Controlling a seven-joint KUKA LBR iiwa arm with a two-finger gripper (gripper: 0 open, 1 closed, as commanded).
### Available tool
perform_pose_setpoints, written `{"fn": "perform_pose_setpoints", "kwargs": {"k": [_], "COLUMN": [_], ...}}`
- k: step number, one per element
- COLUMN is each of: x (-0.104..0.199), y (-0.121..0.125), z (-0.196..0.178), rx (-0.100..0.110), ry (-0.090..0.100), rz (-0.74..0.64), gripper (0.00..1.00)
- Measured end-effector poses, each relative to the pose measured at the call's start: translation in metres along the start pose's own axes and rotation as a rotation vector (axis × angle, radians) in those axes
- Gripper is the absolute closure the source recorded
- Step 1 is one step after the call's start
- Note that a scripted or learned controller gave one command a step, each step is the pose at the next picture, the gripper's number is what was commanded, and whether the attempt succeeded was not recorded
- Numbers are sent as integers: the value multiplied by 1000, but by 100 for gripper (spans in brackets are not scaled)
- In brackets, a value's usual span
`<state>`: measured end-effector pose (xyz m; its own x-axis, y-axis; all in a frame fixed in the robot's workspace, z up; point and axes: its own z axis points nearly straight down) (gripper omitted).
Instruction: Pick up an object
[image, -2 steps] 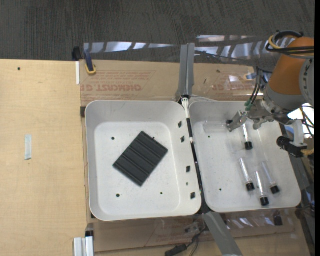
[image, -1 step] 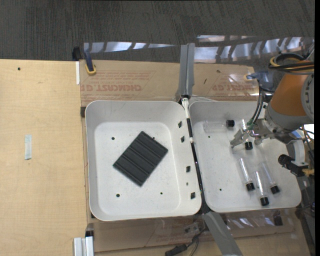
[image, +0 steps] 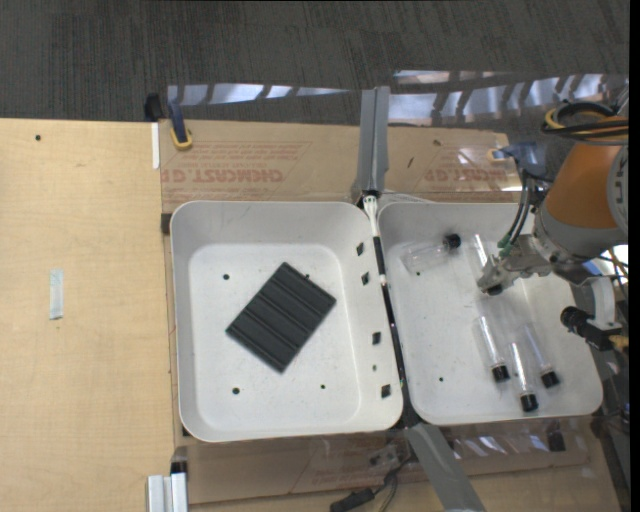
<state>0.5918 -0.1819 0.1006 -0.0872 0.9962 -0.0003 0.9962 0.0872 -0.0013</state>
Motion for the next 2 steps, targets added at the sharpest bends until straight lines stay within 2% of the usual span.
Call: {"fn": "perform_pose_setpoints", "kwargs": {"k": [1, 2], "x": [70, 125], "y": [-19, 13], "z": [-101, -112], "rx": [0, 1], "ry": [0, -1], "rz": [4, 40], "gripper": [100, 100]}}
